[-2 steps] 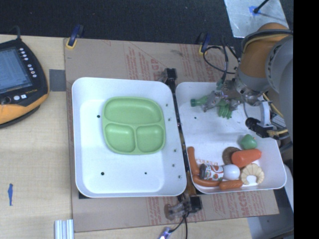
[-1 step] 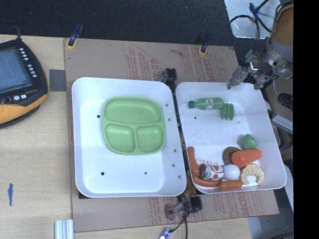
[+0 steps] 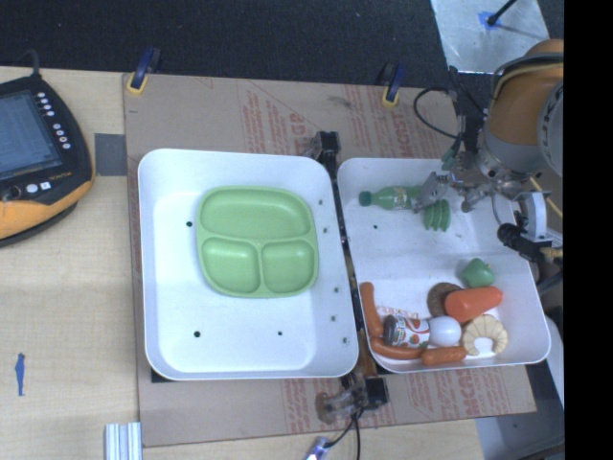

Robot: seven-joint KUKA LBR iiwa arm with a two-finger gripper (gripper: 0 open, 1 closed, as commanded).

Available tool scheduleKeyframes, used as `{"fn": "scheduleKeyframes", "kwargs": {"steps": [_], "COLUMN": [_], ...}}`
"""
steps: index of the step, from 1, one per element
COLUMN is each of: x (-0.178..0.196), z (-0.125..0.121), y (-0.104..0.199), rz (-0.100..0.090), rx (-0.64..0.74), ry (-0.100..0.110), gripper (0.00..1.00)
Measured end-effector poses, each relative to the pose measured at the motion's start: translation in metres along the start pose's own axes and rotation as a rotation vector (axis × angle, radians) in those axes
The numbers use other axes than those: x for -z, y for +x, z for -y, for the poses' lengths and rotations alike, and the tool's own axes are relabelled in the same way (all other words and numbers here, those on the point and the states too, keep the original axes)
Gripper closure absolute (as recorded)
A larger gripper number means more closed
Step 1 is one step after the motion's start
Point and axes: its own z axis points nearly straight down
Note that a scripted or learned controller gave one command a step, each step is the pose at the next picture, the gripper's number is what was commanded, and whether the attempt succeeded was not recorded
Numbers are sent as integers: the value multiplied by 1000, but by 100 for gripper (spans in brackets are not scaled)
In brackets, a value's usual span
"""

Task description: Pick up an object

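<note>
At twelve o'clock of the right bin [image 3: 536, 353], gripper [image 3: 439, 202] hovers by green bottle [image 3: 388, 197]; finger state unreadable. Approach step, likely; next calls for closing squarely on it.

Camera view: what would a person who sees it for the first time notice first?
Probably the green tray, lying alone in the left bin. Next, the heap of toy food in the near corner of the right bin. The arm reaches in from the right, its gripper low by a green bottle at the far end.
</note>
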Motion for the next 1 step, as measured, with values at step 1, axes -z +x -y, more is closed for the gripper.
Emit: {"fn": "scheduleKeyframes", "kwargs": {"steps": [1], "x": [-18], "z": [1], "y": [-14], "rz": [-2], "rx": [1], "ry": [8], "gripper": [0]}}
